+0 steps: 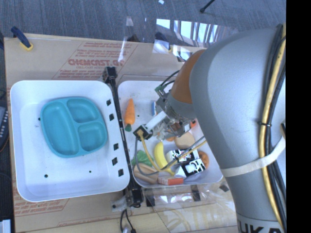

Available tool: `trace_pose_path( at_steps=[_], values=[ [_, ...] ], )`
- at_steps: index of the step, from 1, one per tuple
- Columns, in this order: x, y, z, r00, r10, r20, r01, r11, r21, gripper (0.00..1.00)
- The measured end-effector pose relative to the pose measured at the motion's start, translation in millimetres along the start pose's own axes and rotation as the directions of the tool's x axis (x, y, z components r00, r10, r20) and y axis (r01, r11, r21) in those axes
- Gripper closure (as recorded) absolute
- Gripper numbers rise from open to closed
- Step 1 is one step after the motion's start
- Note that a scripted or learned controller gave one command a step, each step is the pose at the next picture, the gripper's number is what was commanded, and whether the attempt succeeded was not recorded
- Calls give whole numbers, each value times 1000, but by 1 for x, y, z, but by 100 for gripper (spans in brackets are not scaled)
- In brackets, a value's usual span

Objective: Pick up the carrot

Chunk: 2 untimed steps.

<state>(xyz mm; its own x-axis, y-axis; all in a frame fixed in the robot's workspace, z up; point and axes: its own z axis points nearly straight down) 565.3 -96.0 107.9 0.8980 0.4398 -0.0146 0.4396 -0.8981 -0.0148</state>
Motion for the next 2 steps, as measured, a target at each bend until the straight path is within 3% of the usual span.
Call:
trace_pose_path(
  at_steps=[1,2],
  values=[
    [0,0,0,1000,0,0,0,1000,0,0],
    [-17,-11,18,972,236,-7,-236,972,0,0]
  ],
)
